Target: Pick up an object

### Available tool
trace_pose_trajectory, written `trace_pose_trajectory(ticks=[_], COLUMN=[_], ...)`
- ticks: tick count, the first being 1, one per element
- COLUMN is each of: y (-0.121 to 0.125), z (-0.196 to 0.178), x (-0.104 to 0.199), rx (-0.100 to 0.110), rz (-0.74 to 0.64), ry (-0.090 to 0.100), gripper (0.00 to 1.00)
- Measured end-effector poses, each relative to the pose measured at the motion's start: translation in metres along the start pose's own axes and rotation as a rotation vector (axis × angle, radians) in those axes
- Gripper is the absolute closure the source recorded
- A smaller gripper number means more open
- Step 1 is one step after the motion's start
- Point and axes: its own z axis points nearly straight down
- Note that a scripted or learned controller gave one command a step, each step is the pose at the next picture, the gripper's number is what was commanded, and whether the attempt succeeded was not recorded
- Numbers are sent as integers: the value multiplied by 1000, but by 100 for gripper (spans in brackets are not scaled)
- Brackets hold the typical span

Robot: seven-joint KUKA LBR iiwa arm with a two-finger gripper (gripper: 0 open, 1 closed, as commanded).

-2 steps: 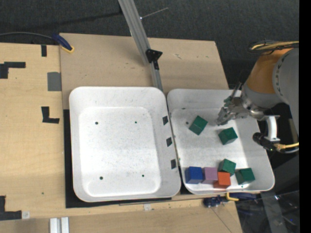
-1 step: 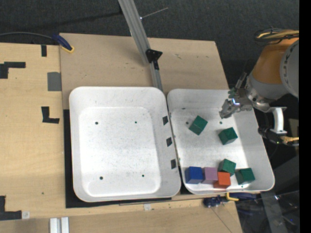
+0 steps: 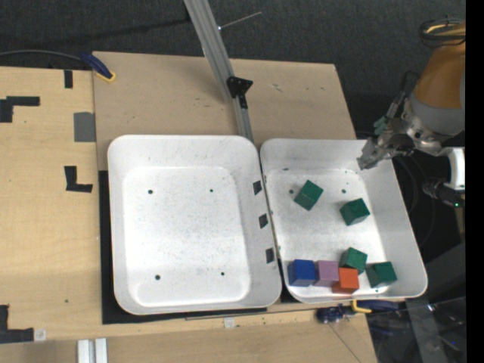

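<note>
Green block, nearest: the cube (image 3: 354, 211) in the right bin (image 3: 404, 225) is the one I would go for; it sits on the bin floor, right of the middle.

Camera view, my gripper: my gripper (image 3: 370, 156) hangs over the upper right rim of the right bin, reaching in from the right. Whether it is spread or closed I cannot tell; nothing is visibly caught in it.

Direction to the block: the cube lies toward the near edge of the view and slightly left of my gripper, clearly apart from it, with bare bin floor between.

Other choice: a second green block (image 3: 308, 195) lies further left, near the bin's middle, tilted on its corner.

Cluster: a blue block (image 3: 302, 271), purple block (image 3: 328, 271), orange block (image 3: 348, 280) and two more green ones sit packed along the near wall, touching or nearly so; a harder pick, I judge.

Left bin (image 3: 121, 203): nothing there for me to go after.

Next move, my guess: travel inward and down over the lone cube, which has free space on all sides.
</note>
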Motion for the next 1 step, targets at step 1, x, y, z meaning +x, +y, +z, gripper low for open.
trace_pose_trajectory(ticks=[1], y=[0], z=[0], x=[0], rx=[6], rz=[0], ry=[2], gripper=[100])
